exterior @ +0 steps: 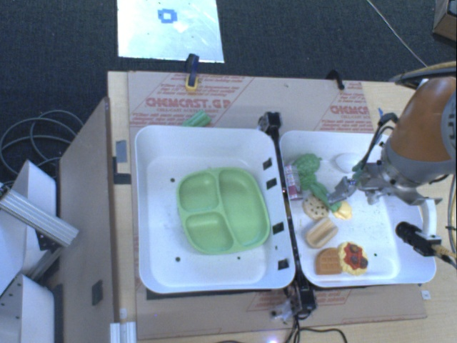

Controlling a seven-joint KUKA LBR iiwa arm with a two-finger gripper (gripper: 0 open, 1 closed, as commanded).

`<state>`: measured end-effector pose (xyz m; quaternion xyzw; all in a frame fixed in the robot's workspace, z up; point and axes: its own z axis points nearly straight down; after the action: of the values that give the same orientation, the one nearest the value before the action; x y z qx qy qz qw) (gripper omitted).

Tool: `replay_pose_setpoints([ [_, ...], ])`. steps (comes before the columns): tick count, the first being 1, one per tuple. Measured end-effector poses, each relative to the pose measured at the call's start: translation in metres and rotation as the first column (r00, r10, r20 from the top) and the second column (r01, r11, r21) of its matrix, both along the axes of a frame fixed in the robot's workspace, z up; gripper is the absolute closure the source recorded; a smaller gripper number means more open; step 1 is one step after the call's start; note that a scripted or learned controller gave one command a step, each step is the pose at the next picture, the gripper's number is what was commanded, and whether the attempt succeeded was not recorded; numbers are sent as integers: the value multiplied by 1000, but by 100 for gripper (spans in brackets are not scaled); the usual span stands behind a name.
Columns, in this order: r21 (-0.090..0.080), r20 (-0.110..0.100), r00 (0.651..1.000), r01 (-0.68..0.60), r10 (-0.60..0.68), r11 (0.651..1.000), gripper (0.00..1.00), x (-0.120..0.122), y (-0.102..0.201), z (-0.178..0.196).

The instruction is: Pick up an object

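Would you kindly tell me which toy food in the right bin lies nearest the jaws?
The green broccoli: its stem reaches the gripper; hot dog and pizza lie farther.

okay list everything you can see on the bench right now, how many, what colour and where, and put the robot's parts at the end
White bins: two, white, side by side on the bench.
Divided plate: one, light green, three compartments, middle of the left bin.
Broccoli-like toy: one, green, upper left of the right bin.
Cookie: one, tan with dark spots, right bin, below the green toy.
Hot dog bun: one, tan, right bin, below the cookie.
Toast: one, brown, right bin's near edge.
Pizza slice: one, yellow and red, touching the toast on its right.
Yellow piece: one, yellow, beside the cookie, under the gripper.
Arm: one, grey with orange band, from the right.
Gripper: one, grey, low over the right bin.
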<state>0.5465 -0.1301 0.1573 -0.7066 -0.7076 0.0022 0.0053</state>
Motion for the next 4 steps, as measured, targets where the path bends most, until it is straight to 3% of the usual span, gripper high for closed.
replay_pose_setpoints([
  [1, -4, 11, 1000, 1, -1, 1000, 0, -1, 12, -75],
  [2, -1, 17, 1000, -8, 8, 1000, 0, -52, 78, 33],
  [3, -7, 12, 1000, 4, -4, 1000, 0, -8, 11, -78],
  [4, -5, 14, 1000, 0, 0, 1000, 100, -7, 14, -62],
])
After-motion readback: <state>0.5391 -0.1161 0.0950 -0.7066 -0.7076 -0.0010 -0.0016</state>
